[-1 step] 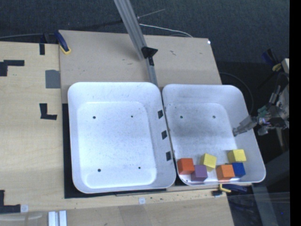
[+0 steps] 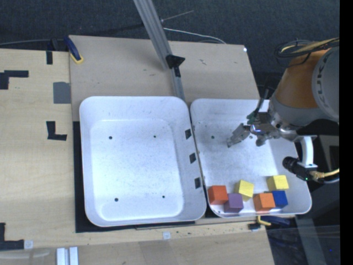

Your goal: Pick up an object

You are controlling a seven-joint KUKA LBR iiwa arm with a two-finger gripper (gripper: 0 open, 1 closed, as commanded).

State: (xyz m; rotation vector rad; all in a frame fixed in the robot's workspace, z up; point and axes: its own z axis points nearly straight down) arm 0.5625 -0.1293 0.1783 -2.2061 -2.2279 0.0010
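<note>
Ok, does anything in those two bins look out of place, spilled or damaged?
Nothing looks spilled or broken. The blocks sit bunched along the near edge of the right bin: orange, purple, yellow, another orange, blue and another yellow. The gripper hangs above bare floor, away from them.

On my feed, two bins sit side by side on the tabletop (image 2: 127, 65): the left bin (image 2: 91, 148) mid-frame, the right bin (image 2: 220, 117) touching it. Six blocks (image 2: 245, 195) cluster along the right bin's lower edge. The jaws hang above that bin's upper middle.
</note>
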